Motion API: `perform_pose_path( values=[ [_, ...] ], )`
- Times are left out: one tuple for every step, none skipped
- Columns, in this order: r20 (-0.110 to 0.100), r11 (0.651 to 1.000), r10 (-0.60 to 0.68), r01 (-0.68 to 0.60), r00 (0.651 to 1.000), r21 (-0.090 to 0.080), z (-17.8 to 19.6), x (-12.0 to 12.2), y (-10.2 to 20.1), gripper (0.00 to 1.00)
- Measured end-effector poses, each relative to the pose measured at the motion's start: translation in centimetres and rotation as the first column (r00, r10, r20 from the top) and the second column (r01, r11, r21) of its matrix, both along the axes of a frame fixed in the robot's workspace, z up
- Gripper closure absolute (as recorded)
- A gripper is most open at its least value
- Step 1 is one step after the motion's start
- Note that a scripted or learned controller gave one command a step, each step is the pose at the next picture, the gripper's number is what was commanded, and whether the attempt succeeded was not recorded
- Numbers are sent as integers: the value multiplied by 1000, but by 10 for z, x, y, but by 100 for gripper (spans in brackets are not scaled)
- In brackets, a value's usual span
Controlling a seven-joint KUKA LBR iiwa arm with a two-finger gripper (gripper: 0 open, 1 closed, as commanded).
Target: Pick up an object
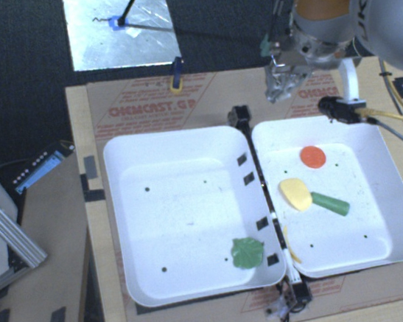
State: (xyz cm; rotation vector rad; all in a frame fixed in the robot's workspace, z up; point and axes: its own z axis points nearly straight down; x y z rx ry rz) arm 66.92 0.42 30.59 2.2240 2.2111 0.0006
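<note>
Orange disc (313, 156), yellow piece (295, 194), claw (281, 90) above

- We see two white bins (184, 196), each dotted with a few dark spots.
- An orange disc (312, 156).
- A pale yellow piece (295, 194).
- A green stick (331, 203).
- A green crumpled lump (247, 252).
- Tan table (152, 100) with red lettering.
- Grey arm (388, 7) with orange band.

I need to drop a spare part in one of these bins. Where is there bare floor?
The left bin is bare except for the green leafy piece in its near right corner. The right bin is crowded mid-floor: orange disc, yellow piece, green stick.
</note>
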Motion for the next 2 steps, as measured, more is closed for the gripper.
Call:
perform_pose_path(
  values=[
    [-10,1000,7,-7,1000,5,-17,-99,20,100],
    [1,1000,-1,1,1000,0,14,-86,-64,100]
  ],
)
